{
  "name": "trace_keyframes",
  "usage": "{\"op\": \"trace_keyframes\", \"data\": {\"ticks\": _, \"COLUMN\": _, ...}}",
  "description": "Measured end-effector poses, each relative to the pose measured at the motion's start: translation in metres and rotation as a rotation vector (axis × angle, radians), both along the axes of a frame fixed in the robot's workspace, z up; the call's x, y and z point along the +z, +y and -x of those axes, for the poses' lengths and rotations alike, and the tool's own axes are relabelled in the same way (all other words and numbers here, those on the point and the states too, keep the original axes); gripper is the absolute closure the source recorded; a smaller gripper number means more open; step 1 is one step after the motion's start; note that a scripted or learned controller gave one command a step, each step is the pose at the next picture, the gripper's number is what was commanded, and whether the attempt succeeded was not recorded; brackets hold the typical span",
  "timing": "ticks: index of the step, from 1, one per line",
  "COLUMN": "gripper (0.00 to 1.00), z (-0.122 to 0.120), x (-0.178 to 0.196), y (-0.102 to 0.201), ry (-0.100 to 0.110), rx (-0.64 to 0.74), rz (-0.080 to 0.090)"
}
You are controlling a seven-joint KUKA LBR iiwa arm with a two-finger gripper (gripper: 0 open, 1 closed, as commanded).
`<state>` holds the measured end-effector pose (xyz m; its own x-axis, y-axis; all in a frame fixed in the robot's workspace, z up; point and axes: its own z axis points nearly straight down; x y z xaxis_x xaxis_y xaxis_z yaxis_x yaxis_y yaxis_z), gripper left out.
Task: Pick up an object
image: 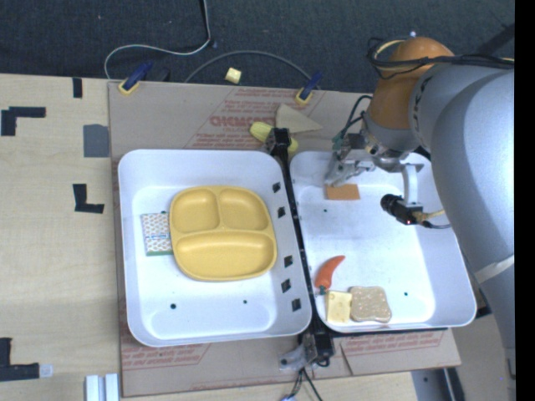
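1. Camera view: the gripper (341, 172) sits in the upper middle of the frame, over the top left corner of the right bin (435, 261), and it's basically on top of a small brown block (343, 192). I'd guess that's the pick target, since the arm is parked right above it
2. Honestly can't tell if the claw is released or clenched, it's too small and cluttered up there
3. Lower in the same bin, an orange chili pepper (328, 270), a yellow cheese slice (338, 307) and a piece of toast (369, 304) sit bunched along the bottom edge, well apart from the gripper, so probably not in play now
4. The left bin (142, 307) holds a yellow divided plate (223, 232) in the middle with a little patterned sponge (155, 233) touching its left side, looks like leftover clutter for other tries
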<state>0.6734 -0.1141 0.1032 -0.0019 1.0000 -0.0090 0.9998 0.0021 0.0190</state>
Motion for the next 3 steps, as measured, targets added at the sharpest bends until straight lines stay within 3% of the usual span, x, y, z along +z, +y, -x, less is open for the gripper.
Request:
{"op": "trace_keyframes", "data": {"ticks": 1, "gripper": 0.00, "z": 0.001, "x": -0.001, "y": 0.000, "ry": 0.002, "rx": 0.000, "rz": 0.000}}
{"op": "trace_keyframes", "data": {"ticks": 2, "gripper": 0.00, "z": 0.001, "x": -0.012, "y": -0.004, "ry": 0.006, "rx": 0.001, "rz": -0.005}}
{"op": "trace_keyframes", "data": {"ticks": 3, "gripper": 0.00, "z": 0.001, "x": -0.011, "y": 0.012, "ry": 0.003, "rx": 0.000, "rz": 0.000}}
